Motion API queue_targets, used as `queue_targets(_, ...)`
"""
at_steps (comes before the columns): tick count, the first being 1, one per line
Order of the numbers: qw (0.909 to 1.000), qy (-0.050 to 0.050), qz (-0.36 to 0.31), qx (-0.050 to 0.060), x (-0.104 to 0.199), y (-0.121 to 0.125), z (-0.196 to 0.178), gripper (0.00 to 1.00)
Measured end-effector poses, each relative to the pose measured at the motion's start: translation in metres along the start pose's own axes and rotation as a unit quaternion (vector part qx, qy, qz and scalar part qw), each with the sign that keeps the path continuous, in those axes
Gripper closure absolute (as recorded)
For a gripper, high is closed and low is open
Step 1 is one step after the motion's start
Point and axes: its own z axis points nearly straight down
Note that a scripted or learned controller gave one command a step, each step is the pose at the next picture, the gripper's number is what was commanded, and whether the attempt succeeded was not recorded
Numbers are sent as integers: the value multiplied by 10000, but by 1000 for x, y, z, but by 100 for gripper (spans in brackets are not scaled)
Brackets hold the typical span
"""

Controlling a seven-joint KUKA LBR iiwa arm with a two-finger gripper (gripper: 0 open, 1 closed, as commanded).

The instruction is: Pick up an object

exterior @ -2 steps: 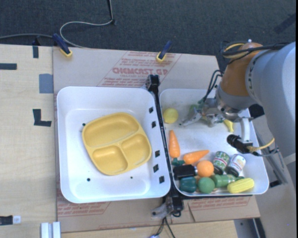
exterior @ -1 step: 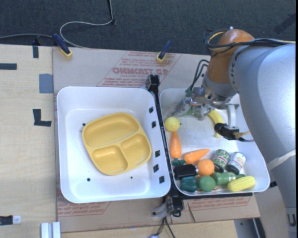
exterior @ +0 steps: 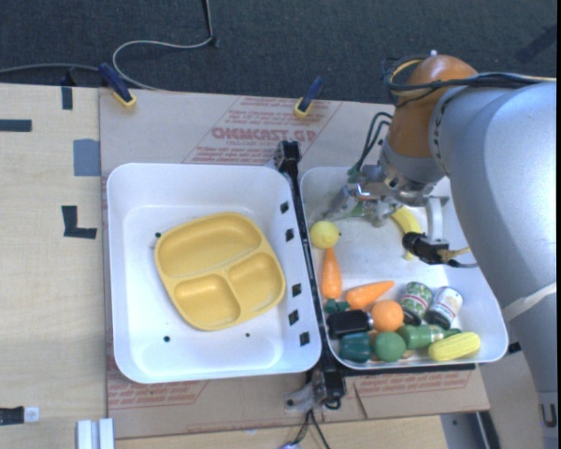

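Note:
My gripper (exterior: 367, 201) hangs low over the far end of the right bin (exterior: 310, 204), under the orange wrist band. A yellow lemon (exterior: 324, 234) lies just to its near left. A yellow banana (exterior: 408, 220) lies close on its right, partly hidden by the wrist. Nearer the camera are a carrot (exterior: 330, 273), a second carrot (exterior: 368, 294), an orange (exterior: 387, 315), two small cans (exterior: 415, 299) (exterior: 445, 305), a corn cob (exterior: 454, 346), green vegetables (exterior: 389, 347) and a black object (exterior: 348, 323).
The left bin (exterior: 131, 251) holds a yellow divided plate (exterior: 220, 269). A black divider (exterior: 295, 241) separates the two bins. The grey arm covers the right bin's right side. Two blue-and-yellow clamps (exterior: 118, 88) (exterior: 309, 101) sit on the cardboard behind.

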Motion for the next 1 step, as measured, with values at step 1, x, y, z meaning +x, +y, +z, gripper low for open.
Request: queue_targets(1,10000,-7,3,0,2,0,0,0)
